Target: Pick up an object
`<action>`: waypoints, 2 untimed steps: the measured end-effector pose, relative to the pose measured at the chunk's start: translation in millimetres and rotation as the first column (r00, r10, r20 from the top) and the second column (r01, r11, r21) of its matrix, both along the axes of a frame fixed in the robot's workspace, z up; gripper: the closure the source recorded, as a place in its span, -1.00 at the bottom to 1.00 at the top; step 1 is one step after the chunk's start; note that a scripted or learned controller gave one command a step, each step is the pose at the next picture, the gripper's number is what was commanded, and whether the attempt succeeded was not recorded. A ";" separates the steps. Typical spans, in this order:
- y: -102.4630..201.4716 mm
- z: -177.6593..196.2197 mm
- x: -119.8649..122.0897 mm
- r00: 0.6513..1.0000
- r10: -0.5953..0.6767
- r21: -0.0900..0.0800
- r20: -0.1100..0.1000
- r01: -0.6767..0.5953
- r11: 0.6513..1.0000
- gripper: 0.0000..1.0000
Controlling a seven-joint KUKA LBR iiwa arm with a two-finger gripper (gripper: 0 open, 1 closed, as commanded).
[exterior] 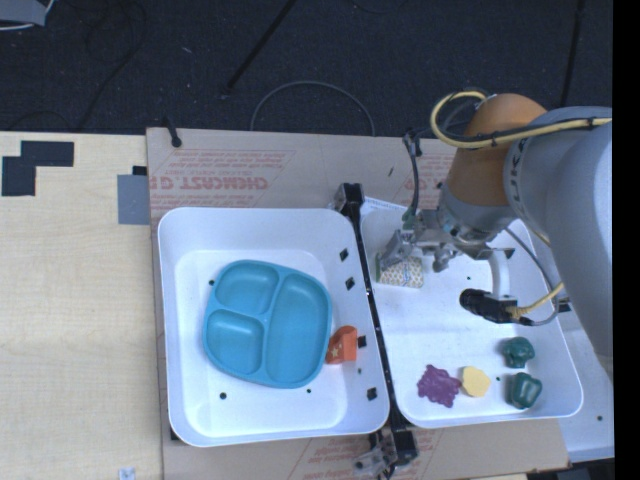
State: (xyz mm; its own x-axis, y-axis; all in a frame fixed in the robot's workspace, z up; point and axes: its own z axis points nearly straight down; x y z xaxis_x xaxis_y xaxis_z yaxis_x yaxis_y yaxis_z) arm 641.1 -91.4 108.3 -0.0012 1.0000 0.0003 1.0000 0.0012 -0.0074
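Nearest us, well apart from the end effector (412,263) on its camera side, four small pieces line the front of the right white bin (560,408). There's a ragged purple piece (437,384) just beside a small yellow piece (476,381), then a dark green lump (523,390) with a second green lump (517,350) behind it.

Up at the end effector now: it hangs low over the back left corner of that bin, fingers spread apart, clamped on nothing. A pale speckled block (402,273) lies right under it, between the fingers or just in front, hard to say which.

Across the divider, in the left white bin (190,408), a small orange piece (343,344) sits against a blue divided plastic plate (268,322). Both bins rest on a brown cardboard sheet (250,173).
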 end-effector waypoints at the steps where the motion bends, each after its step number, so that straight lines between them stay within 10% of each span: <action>1: -1.2 13.4 0.7 1.000 -0.002 0.000 0.003 0.002 1.000 1.00; 2: -10.5 65.3 1.0 1.000 -0.001 -0.001 0.010 0.001 1.000 1.00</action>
